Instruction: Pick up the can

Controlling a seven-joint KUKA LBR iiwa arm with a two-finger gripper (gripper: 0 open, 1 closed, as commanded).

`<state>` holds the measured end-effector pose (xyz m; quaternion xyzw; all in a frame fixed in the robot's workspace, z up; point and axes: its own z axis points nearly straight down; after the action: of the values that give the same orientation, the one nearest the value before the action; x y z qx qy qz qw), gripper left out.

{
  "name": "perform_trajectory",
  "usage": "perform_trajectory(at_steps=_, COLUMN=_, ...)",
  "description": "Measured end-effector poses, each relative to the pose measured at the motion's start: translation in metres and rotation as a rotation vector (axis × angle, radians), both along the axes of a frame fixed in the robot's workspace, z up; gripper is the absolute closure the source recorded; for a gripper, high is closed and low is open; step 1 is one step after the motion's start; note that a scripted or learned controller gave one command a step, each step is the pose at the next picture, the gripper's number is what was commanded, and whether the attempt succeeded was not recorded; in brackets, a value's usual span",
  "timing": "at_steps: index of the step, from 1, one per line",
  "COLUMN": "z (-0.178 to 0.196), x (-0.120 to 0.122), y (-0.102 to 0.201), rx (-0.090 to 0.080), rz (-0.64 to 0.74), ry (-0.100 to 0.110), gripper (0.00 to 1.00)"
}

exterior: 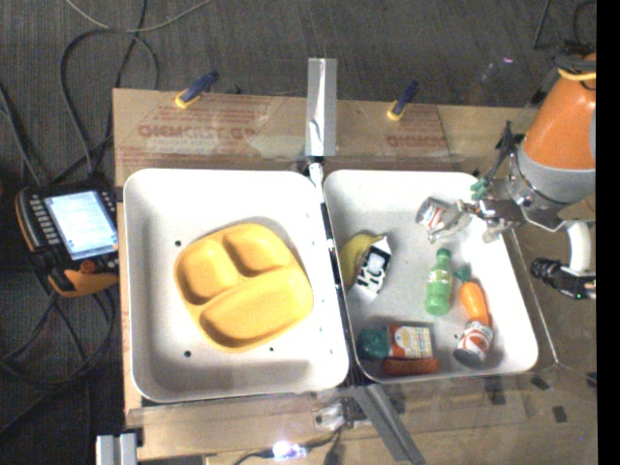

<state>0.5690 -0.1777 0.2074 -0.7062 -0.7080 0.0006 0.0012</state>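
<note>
You see the gripper (438,219) hovering over the right bin's (523,356) far side, fingers parted, holding nothing. The can (474,343) lies in that bin's near right corner, beside the carrot (474,301).

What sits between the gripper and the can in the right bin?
In the camera view, the green bottle and the carrot lie between the gripper near the bin's far side and the can in its near right corner.
</note>
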Motion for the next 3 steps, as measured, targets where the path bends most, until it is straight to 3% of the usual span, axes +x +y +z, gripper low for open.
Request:
perform_trajectory(at_steps=1, z=-0.001, x=0.049, y=-0.038, rx=-0.002, rz=-0.027, ry=-0.001, gripper=0.00)
perform_trajectory(at_steps=2, z=-0.117, x=0.104, y=-0.027, rx=0.013, rz=-0.004, ry=-0.001, gripper=0.00)
perform_trajectory(at_steps=3, z=-0.106, x=0.105, y=-0.033, rx=-0.001, rz=-0.007, ry=-0.013, gripper=1.00)
